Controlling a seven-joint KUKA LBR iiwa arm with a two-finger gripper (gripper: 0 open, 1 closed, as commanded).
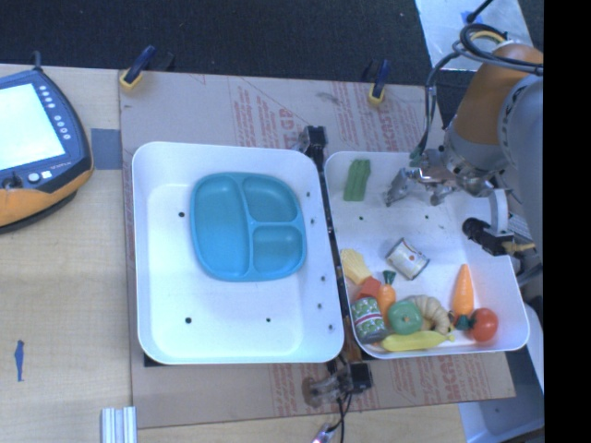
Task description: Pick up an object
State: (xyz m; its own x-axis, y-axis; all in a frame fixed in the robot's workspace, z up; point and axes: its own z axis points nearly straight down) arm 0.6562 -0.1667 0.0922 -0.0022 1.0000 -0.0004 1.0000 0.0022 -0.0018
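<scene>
Found the gripper (418,196) over the far part of the right bin (517,344), just above its white floor. Saw its claw spread apart, with nothing between the two fingers. Traced the grey arm with its orange band (485,100) out past that bin's far right corner.

Noted the things to pick all inside the right bin. Saw a green piece (356,179) near its far left corner, just left of the claw and apart from it. Spotted a small silver can (406,258) lying alone about the middle of the bin. Counted a heap along its near wall: a yellow corn cob (355,266), a labelled tin (367,319), a green apple (404,317), a banana (413,341), a carrot (463,290) and a tomato (483,324) towards the near right corner.

Saw the left bin (157,330) touching the right bin's left wall, with a teal divided plate (247,225) lying flat in it.
</scene>
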